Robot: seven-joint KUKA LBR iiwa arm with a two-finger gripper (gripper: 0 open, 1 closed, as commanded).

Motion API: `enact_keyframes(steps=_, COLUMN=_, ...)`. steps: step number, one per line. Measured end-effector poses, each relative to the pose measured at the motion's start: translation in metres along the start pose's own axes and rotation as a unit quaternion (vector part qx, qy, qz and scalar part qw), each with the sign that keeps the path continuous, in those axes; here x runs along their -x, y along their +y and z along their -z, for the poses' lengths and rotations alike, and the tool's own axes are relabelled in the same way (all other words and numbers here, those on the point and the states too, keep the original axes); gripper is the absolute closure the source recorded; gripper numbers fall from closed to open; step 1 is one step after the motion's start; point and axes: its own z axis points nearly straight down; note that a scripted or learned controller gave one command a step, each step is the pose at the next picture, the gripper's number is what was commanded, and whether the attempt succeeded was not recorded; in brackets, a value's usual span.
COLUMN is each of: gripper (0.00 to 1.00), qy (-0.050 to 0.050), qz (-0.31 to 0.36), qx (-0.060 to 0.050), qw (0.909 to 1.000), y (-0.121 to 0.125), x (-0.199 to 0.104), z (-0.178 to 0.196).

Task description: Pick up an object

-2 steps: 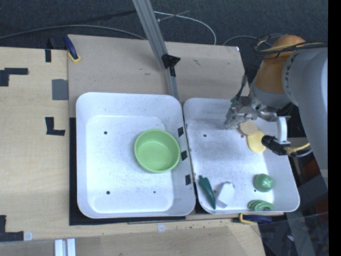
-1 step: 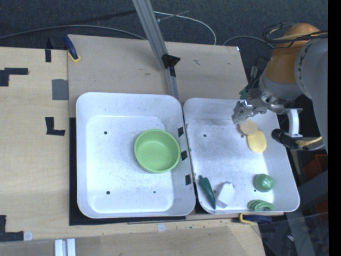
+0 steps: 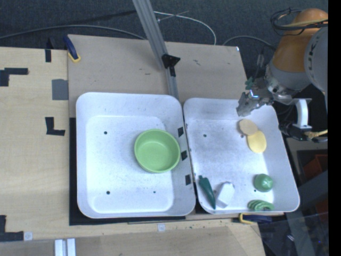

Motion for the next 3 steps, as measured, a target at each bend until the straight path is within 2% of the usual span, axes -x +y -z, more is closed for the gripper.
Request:
enact_keyframes(steps=1, gripper=1.00, qy=0.000, qz=0.000, qx=-0.002, qw=1.0000, y=0.001, x=-0.001, z=0.019)
enact_keyframes(steps=3, gripper=1.00, qy=0.001, qz=0.001, qx=-0.004, qw=1.0000, y=-0.046, x=-0.091, z=0.005)
